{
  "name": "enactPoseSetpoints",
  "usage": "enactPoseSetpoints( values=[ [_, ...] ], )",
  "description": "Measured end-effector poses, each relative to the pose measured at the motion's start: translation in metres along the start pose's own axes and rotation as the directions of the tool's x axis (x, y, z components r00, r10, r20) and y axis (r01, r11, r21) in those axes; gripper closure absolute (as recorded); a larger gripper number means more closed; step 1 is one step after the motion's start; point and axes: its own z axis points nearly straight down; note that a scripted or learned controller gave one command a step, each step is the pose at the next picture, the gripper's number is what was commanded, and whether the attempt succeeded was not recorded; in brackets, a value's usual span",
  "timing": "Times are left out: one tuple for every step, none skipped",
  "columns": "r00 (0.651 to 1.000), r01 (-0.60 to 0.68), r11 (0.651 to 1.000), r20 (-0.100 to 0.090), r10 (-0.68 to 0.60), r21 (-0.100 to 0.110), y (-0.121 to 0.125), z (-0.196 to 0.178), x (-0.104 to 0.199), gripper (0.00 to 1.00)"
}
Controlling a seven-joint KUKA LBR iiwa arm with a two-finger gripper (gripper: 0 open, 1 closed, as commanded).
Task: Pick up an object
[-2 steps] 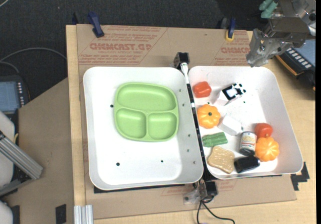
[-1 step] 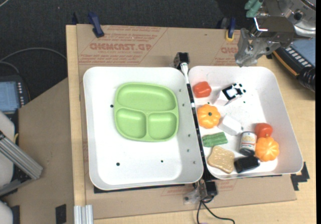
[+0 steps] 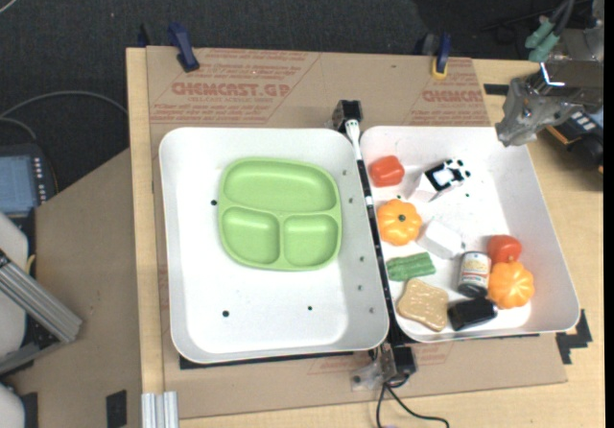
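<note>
The right bin (image 3: 537, 215) holds several small items: a red piece (image 3: 386, 170), a black-and-white toy (image 3: 446, 175), an orange pumpkin (image 3: 398, 222), a white block (image 3: 441, 237), a green pod (image 3: 410, 267), a slice of toast (image 3: 423, 304), a small jar (image 3: 473, 272), a red tomato (image 3: 505, 248), a second orange pumpkin (image 3: 511, 285) and a black piece (image 3: 472, 313). My gripper (image 3: 519, 121) hangs over the bin's far right corner, raised and apart from all of them, with nothing seen in it.
A green three-part plate (image 3: 280, 213) lies in the left bin (image 3: 192, 301). A black clip (image 3: 347, 114) sits at the far end of the seam between the bins. Clamps (image 3: 182, 45) hold the cardboard base at the back.
</note>
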Motion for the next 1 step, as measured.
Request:
enactPoseSetpoints(
  values=[
    [1.0,0.012,1.0,-0.002,-0.012,-0.011,0.0001,-0.0334,0.0594,1.0]
  ],
)
